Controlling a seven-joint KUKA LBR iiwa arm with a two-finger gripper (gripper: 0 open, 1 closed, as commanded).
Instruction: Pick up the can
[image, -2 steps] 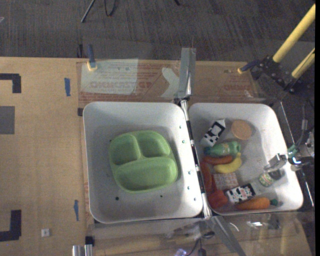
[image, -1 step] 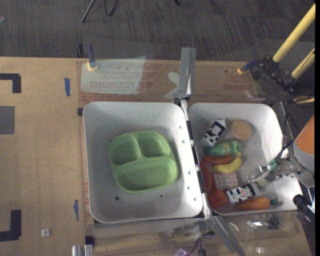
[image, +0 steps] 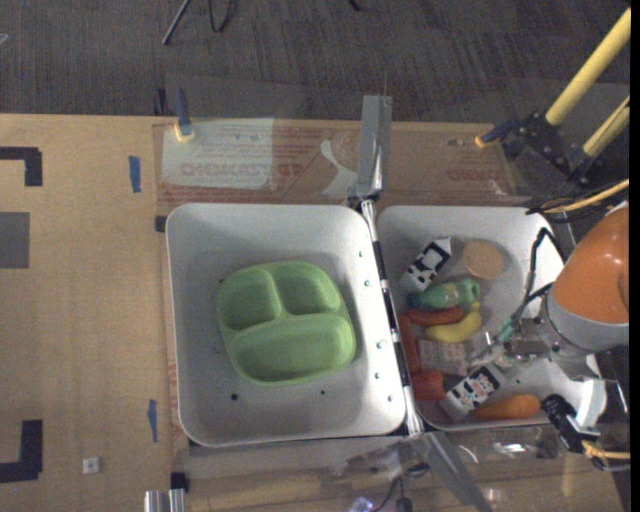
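Round tan-topped can (image: 484, 259) beside glossy plastic banana (image: 455, 327), metal claw (image: 500, 350) near.

The grey arm (image: 600, 300) reaches in from the right — its orange band broad at the frame's edge. Below the band the wrist angles leftward and down, ending in the gripper (image: 500, 348), which sits low.

The arm (image: 597, 290) is grey with a rounded orange band, black cables trailing past its metallic wrist.
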